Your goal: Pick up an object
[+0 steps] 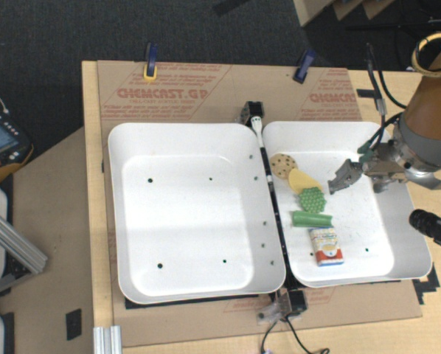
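Camera view has the grey arm with its orange band [432, 109] reaching in from the right over the right shallow white bin [368, 268], its wrist bent so the two-finger gripper [344, 178] points left and down above the bin floor. Whether the gripper is spread or pressed together cannot be told at this angle, and nothing shows between its tips. Left of the gripper, along the bin's left side, lie a round tan cookie-like disc [282, 165], a yellow wedge-shaped piece [301, 179], a knobbly green round object [312, 199], a green cylindrical stick [311, 219] and a small red-and-white carton [326, 245], the first four touching or nearly so, the carton just beside the stick. The left shallow white bin [132, 198] sits against the right one on the cardboard-covered tabletop [95, 161]. Open bin floor lies below and right of the gripper.
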Robot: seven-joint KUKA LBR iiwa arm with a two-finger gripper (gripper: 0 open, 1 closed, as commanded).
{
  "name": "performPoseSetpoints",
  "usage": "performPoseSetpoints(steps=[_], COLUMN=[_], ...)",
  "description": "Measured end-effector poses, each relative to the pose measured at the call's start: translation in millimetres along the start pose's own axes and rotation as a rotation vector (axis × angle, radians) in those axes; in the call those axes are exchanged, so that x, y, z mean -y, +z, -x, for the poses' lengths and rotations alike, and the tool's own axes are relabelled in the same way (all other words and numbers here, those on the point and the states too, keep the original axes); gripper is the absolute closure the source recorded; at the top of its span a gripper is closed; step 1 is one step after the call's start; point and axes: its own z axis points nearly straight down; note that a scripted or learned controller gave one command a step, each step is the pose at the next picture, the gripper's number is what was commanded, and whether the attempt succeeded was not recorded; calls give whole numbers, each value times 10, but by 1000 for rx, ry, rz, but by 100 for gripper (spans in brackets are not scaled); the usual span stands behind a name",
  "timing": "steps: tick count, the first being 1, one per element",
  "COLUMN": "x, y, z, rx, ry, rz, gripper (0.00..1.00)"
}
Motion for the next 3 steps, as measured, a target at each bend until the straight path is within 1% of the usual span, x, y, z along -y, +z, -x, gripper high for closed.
performPoseSetpoints(steps=[1, 2, 3], x=[-7, 373, 5], y=[-107, -2, 148], z=[0, -686, -1460], rx=[1, -3, -2], ry=[0, -6, -9], rz=[3, -5, 2], gripper=[100, 100, 100])
